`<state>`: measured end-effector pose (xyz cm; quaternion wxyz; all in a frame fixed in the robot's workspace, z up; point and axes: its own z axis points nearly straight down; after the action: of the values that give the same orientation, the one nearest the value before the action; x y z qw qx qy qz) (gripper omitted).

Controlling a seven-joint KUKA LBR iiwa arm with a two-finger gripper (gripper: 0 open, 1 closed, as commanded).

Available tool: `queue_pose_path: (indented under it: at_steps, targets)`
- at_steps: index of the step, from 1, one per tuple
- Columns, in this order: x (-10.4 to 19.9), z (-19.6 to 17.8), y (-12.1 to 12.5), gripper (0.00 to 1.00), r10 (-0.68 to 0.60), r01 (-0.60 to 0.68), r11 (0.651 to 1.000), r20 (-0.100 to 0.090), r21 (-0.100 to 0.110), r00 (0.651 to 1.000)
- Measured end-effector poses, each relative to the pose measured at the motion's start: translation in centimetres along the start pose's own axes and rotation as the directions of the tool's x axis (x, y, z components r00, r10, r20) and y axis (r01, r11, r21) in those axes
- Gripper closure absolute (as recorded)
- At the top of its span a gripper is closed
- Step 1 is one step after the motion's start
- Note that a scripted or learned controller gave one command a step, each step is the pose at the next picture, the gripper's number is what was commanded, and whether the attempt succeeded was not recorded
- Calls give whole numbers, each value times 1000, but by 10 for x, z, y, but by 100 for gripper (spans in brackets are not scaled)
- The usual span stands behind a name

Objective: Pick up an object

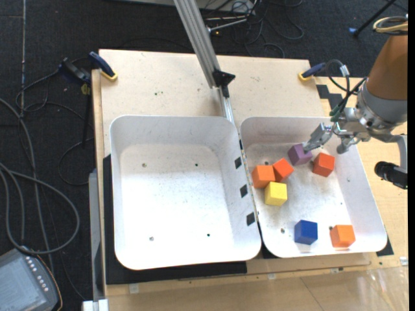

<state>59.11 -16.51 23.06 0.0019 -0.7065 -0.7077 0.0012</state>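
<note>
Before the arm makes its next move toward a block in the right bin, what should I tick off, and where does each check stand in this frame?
1. Hand over the right bin: ok.
2. Target near the hand: purple block lies just below-left of it: ok.
3. Block seen between the fingers: cannot tell.
4. Room around the purple block: an orange block sits close on its lower left, a red-orange block to its right: not ok.
5. Easier targets: blue block and the orange block near the front rim stand apart: ok.
</note>
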Motion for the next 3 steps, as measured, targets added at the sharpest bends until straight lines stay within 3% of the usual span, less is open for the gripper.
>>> queue_pose_path:
  at_steps: [1,3]
  targets:
    - [0,-2,1,0,-1,1,1000,1,-4,1000]
    - [8,101,6,0,3,-3,1000,0,-2,1000]
